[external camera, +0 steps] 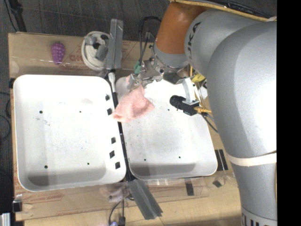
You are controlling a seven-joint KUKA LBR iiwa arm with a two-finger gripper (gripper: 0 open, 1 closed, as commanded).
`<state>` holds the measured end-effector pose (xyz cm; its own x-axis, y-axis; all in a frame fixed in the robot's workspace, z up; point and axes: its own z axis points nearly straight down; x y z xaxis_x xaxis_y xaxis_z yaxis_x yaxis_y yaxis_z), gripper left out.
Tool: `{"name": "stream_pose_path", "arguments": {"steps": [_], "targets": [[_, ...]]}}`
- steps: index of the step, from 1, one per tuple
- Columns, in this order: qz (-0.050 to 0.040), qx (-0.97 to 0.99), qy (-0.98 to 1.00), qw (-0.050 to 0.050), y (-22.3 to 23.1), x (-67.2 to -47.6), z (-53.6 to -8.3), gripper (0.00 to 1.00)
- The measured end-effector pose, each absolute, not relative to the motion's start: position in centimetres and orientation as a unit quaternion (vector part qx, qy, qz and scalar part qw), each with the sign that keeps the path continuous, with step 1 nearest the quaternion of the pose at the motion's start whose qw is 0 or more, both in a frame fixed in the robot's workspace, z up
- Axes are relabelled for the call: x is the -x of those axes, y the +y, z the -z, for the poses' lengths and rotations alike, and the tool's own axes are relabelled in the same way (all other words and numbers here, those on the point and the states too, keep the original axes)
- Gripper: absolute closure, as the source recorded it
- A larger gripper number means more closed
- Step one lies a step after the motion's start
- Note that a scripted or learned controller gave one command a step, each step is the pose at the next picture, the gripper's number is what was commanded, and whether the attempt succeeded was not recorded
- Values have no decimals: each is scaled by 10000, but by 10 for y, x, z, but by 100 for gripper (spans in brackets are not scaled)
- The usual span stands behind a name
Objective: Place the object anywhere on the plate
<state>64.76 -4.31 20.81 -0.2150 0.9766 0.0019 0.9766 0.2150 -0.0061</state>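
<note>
Your pink cloth (134, 106) hangs bunched over the rim between the two white bins (61, 131), mostly on the right bin's near-left corner. The hand (139, 79) sits at its top edge; you cannot tell whether it grips. Expect it to be light, limp and floppy, so pinch a thick fold, not a thin edge.

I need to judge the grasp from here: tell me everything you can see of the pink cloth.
The pink cloth is a soft, crumpled, pale pink piece of fabric. It hangs bunched directly beneath the claw, its top meeting the claw's tip. It sits over the upper left corner of the right bin, its lower left edge overlapping the divider between the bins. Whether it is pinched or merely touched is unclear.
</note>
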Motion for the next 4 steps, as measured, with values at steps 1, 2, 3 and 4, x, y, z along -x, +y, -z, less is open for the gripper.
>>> {"name": "stream_pose_path", "arguments": {"steps": [1, 2, 3, 4], "targets": [[-10, 6231, -7821, 7, -42, -648, -231, 100], [-18, 4520, -8920, 27, 6, -627, -220, 100], [-14, 2633, -9647, 24, 56, -610, -212, 100], [-7, 645, -9979, 15, 105, -596, -224, 100]]}}
